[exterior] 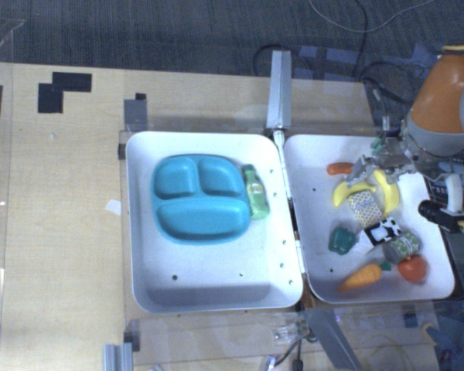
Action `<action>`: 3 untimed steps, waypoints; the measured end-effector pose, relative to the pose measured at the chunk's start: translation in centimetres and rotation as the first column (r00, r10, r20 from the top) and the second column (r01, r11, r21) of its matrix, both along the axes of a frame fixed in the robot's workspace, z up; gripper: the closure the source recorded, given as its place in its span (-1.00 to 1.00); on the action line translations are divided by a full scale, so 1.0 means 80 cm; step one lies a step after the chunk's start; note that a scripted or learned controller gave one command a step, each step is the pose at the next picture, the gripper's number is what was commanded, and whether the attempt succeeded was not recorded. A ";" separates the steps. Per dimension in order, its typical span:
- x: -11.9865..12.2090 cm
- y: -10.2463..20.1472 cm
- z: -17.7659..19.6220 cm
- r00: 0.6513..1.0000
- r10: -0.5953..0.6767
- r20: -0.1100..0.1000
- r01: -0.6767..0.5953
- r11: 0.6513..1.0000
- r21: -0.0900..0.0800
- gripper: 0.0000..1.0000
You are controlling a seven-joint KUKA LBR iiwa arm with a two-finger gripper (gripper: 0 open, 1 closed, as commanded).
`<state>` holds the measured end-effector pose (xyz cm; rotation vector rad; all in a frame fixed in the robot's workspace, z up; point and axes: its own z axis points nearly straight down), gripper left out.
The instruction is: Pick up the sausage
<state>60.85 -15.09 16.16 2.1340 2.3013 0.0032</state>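
While the sausage (340, 168) lies free near the right bin's (313, 280) far edge, beside the banana (369, 189), the approach is being made.
Whether the fingers (380, 163) are parted cannot be told; they should be lowered astride the sausage alone, clear of the banana.

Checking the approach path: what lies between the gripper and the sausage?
In the camera view, only bare white bin floor separates the gripper from the sausage; the banana sits just below.
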 end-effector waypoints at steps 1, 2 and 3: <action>0.068 0.033 -0.079 0.993 0.117 0.024 -0.117 0.993 -0.008 -1.00; 0.083 0.032 -0.080 0.990 0.141 0.016 -0.141 0.990 -0.008 -1.00; 0.087 0.029 -0.061 0.989 0.144 0.029 -0.143 0.990 -0.018 1.00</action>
